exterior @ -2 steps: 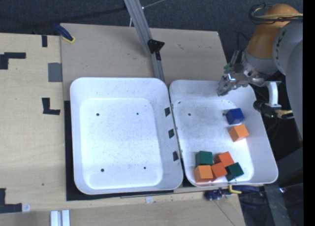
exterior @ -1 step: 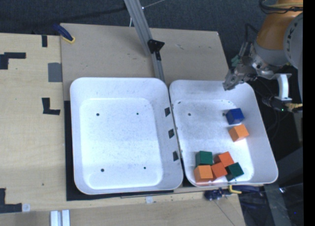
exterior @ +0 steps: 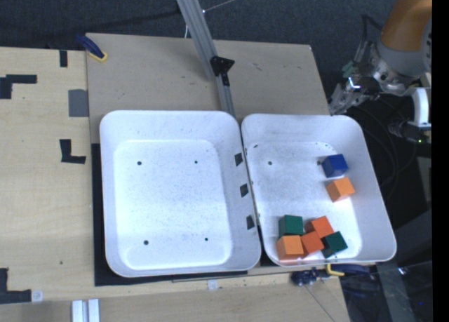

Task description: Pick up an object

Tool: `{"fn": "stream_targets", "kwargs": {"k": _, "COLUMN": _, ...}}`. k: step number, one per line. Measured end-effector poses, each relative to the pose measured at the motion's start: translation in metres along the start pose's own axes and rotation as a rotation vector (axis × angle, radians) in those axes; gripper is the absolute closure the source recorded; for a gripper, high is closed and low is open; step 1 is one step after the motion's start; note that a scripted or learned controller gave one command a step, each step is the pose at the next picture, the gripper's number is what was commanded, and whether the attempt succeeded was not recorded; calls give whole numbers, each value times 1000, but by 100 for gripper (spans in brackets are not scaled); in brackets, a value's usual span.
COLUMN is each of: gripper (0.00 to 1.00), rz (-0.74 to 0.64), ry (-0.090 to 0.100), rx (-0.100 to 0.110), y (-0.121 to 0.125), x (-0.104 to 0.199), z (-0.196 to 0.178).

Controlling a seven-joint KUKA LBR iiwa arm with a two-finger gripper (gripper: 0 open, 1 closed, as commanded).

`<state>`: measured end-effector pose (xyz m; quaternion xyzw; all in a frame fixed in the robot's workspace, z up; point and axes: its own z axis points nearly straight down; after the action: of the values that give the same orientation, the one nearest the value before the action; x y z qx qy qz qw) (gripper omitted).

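The right white bin (exterior: 370, 173) holds several small blocks. A blue block (exterior: 334, 165) and an orange block (exterior: 341, 189) lie near its right wall. At its front edge sits a cluster: a green block (exterior: 290, 226), an orange block (exterior: 290, 245), a red-orange block (exterior: 321, 228) and a dark green block (exterior: 334, 243). My gripper (exterior: 342, 96) hangs outside the bin, just past its far right corner, well away from all the blocks, with nothing seen in it. The orange-banded arm (exterior: 407, 22) rises behind it.
The left white bin (exterior: 112, 173) adjoins the right one. A slanted metal pole (exterior: 200, 26) runs from the top down to the gap between the bins. A blue and yellow tool (exterior: 312, 275) lies below the right bin, and another (exterior: 91, 47) at the far left.
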<state>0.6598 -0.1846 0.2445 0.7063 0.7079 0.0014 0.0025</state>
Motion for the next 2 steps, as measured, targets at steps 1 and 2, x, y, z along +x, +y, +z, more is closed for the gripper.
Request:
{"fn": "stream_targets", "kwargs": {"k": 1, "gripper": 100, "rz": -3, "ry": 3, "rx": 8, "y": -14, "x": 52, "z": 11}}
{"fn": "stream_targets", "kwargs": {"k": 2, "gripper": 100, "rz": -3, "ry": 3, "rx": 10, "y": -37, "x": 100, "z": 21}}
